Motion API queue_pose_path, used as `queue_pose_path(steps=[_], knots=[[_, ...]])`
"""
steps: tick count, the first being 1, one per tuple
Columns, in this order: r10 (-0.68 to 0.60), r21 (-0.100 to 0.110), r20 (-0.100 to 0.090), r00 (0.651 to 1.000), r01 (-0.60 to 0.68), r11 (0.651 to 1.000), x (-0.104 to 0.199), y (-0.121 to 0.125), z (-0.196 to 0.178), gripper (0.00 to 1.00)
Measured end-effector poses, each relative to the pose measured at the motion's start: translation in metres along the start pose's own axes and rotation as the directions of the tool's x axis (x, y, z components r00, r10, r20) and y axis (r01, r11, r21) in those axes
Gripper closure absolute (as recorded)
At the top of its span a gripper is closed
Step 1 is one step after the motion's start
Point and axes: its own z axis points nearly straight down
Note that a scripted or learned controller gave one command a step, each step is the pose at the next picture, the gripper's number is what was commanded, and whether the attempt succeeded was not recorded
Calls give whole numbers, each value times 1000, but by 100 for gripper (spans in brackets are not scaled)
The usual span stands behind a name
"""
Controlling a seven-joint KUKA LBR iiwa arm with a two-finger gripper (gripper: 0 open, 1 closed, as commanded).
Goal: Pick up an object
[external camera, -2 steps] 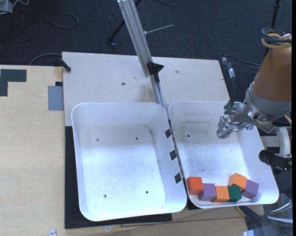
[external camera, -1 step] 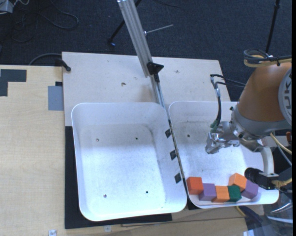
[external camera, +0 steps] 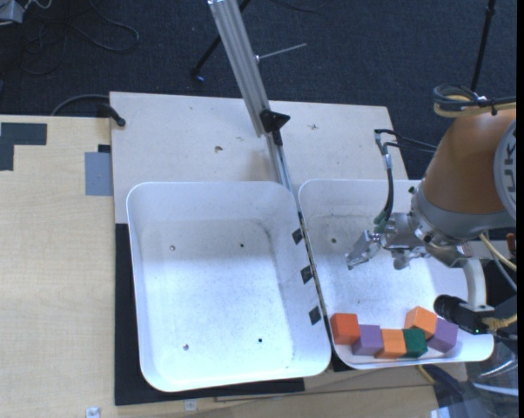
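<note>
Gripper (external camera: 363, 252) hangs over the right bin (external camera: 332, 200), can't tell its state, nothing seen held. Blocks (external camera: 393, 334) cluster along the bin's near edge, well apart from it, likely needing a reach toward that edge.

A single fixed camera looks down at a slant from above the tabletop (external camera: 201, 129). It takes in both white bins (external camera: 210, 286) side by side, from moderately far.
</note>
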Motion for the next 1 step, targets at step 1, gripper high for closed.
queue_pose_path(steps=[1], knots=[[-3, 8, 0, 1000, 3, 1000, -56, 2, 90, 0]])
